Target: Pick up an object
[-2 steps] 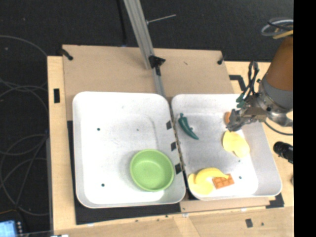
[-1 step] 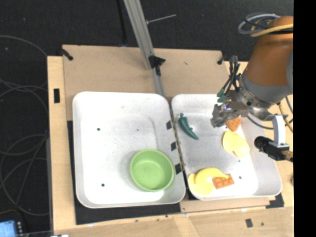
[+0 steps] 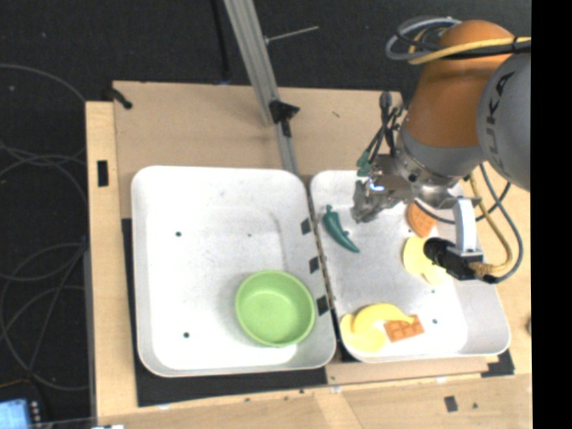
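- From the camera above, we see a desk (image 3: pixel 206 128) with two white bins side by side: the left bin (image 3: pixel 197 213) and the right bin (image 3: pixel 465 320).
- We use the right bin as our landmark. The grey and orange arm (image 3: pixel 456 88) hangs over its far end.
- The claw (image 3: pixel 368 197) is low over the far left part of that bin. It is small and dark here, so we cannot tell if it is open or closed. We see nothing held in it.
- The nearest thing to pick is a green curved toy (image 3: pixel 339 229). It lies in the right bin by its left wall, just beside the claw and a bit nearer to us.
- In the near end of the right bin lies a yellow toy (image 3: pixel 371 320) with an orange piece (image 3: pixel 404 329) touching it.
- A pale yellow round thing (image 3: pixel 416 257) sits in the middle of the right bin, partly under the arm's black parts. An orange thing (image 3: pixel 420 217) peeks out beside it, mostly hidden.
- A green bowl (image 3: pixel 274 307) sits in the left bin, close to the right bin's left wall.
- What could go wrong, we think: the green toy is thin and hugs the wall, so the claw may bump the wall or push the toy away. The toy could also slip out because it is curved.
- Writing: we see some letters on the grey arm at the right side, but they are cut off, so we cannot read them.
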